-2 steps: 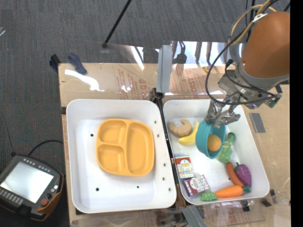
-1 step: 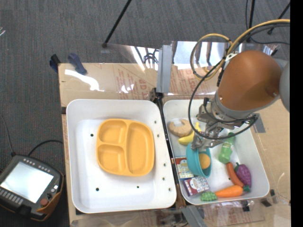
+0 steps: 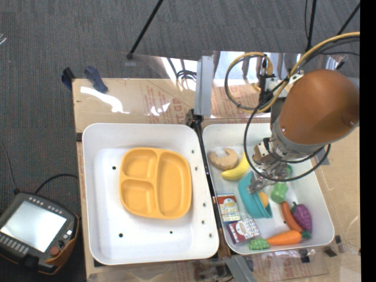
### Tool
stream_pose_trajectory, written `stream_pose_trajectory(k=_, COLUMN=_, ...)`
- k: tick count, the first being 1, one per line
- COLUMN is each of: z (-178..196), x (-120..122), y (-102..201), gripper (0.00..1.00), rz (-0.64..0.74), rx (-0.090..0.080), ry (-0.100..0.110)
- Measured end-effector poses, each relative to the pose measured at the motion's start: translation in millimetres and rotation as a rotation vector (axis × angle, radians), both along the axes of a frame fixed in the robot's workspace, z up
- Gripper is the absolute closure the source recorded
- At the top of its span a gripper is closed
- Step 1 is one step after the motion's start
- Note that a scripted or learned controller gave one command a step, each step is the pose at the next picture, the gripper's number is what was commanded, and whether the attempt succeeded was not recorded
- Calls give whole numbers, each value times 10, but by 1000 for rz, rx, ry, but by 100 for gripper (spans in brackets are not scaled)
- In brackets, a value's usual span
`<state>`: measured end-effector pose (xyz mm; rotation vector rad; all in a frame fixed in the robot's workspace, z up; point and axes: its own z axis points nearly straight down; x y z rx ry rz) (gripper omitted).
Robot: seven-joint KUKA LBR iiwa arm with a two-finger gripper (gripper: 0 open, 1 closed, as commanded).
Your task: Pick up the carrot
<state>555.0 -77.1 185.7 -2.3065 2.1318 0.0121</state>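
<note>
Over the right bin: gripper (image 3: pixel 262 178) hangs mid-bin, above the teal plastic bowl (image 3: pixel 256 201); can't tell its state, wrist blocks the tips.

Target, the orange toy carrot with green top (image 3: pixel 281 238), lies flat at the near edge of the right white bin (image 3: pixel 326 211), well nearer than the gripper. Risks: clutter. Purple toy grapes (image 3: pixel 302 216) and a second slim orange piece (image 3: pixel 289 215) sit just beside it, and the small printed box (image 3: pixel 242 230) touches its leafy end, so a descent slightly off could grab the wrong item or jam on the wall. Slim orange piece could be mistaken for the target. Item under the gripper is hard to make out.
</note>
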Motion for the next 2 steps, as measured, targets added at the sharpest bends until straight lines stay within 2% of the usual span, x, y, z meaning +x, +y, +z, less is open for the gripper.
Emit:
stream_pose_trajectory(k=1, z=941, x=105, y=-496, gripper=100, rz=263, rx=1, ry=-7)
stream_pose_trajectory(k=2, z=80, x=-325, y=-275, gripper=100, rz=340, rx=6, ry=6)
